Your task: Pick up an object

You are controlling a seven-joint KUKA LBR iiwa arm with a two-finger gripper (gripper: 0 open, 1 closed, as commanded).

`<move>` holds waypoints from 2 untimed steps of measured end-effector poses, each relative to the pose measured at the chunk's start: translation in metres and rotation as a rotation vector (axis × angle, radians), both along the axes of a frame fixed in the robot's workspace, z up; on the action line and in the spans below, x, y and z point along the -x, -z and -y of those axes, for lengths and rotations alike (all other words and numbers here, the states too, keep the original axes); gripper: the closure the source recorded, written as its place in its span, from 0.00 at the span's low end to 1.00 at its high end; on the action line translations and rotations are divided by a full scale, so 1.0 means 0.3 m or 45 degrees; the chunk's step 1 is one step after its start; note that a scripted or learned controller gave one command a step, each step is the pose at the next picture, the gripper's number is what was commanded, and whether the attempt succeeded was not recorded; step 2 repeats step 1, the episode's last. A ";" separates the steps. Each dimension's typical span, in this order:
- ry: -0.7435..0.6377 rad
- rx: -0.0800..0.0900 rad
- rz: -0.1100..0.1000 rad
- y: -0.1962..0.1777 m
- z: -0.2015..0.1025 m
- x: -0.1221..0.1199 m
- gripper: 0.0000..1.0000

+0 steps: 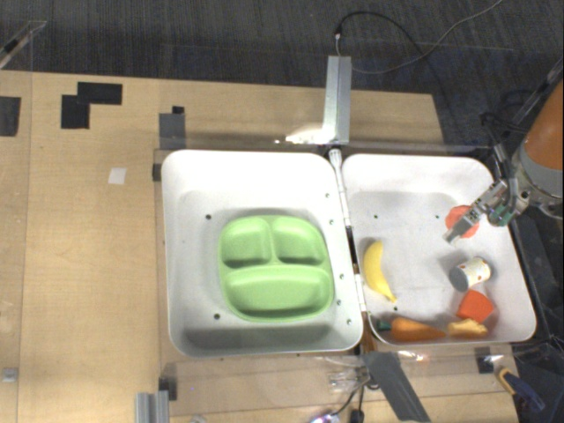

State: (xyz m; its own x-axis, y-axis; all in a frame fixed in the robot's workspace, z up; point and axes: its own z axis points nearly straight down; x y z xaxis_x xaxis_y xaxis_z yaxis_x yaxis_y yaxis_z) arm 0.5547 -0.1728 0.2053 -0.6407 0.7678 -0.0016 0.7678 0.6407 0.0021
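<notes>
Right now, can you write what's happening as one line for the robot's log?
hand: over right bin, at red thing | banana, carrot, cup: right bin | green tray: left bin

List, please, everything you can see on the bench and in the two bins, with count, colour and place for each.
bins: two, white, side by side on the wooden bench
divided plate: one, green, three compartments, middle of the left bin
banana: one, yellow, left side of the right bin
carrot: one, orange, along the right bin's near edge
cup: one, white and grey, lying on its side, right part of the right bin
block: one, orange-red, just below the cup
yellowish piece: one, right of the carrot; kind unclear
red-orange object: one, at the pincer tips
arm: one, grey with orange band, right edge
pincer: one, over the right bin's upper right
</notes>
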 end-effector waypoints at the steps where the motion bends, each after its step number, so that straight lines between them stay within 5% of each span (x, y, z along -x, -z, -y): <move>1: -0.021 -0.001 -0.001 -0.046 -0.169 -0.199 1.00; 2: -0.021 -0.001 -0.001 -0.046 -0.169 -0.199 1.00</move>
